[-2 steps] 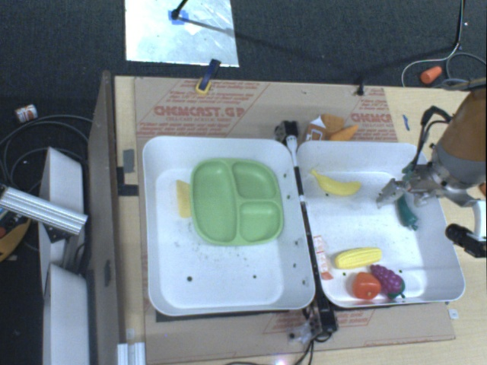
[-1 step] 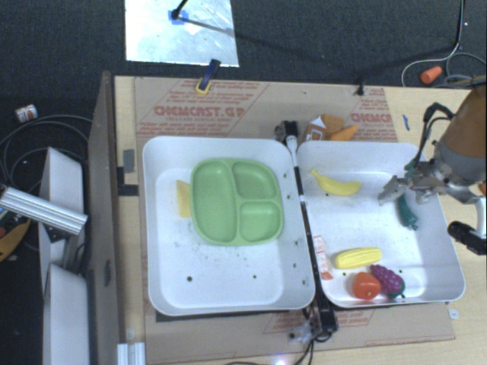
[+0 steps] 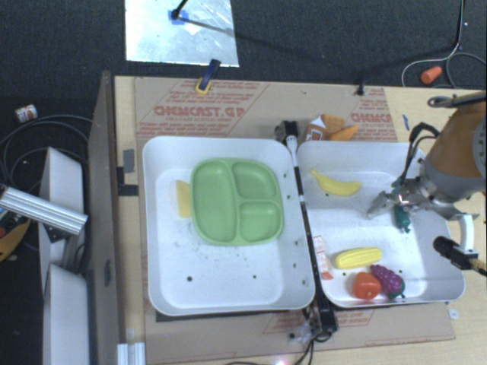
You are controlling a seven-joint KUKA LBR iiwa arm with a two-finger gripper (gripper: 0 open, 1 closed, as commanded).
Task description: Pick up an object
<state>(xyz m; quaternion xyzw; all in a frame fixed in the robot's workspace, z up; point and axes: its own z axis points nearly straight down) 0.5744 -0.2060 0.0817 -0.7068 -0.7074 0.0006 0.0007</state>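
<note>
The right white bin (image 3: 346, 223) holds a yellow banana (image 3: 337, 184) near its back. A yellow corn cob (image 3: 358, 258), a red tomato (image 3: 366, 285) and purple grapes (image 3: 391, 280) lie at its front. A small teal object (image 3: 401, 220) sits at the bin's right side. My gripper (image 3: 392, 202) hangs low over the right bin, just above and touching or nearly touching the teal object. The grey arm with its orange band (image 3: 456, 147) reaches in from the right.
The left white bin (image 3: 228, 280) carries a green divided plate (image 3: 234, 201) with a yellow piece (image 3: 183, 198) tucked under its left edge. Orange toys (image 3: 335, 130) lie on the cardboard behind the bins. A black part (image 3: 455, 252) juts over the right bin's right rim.
</note>
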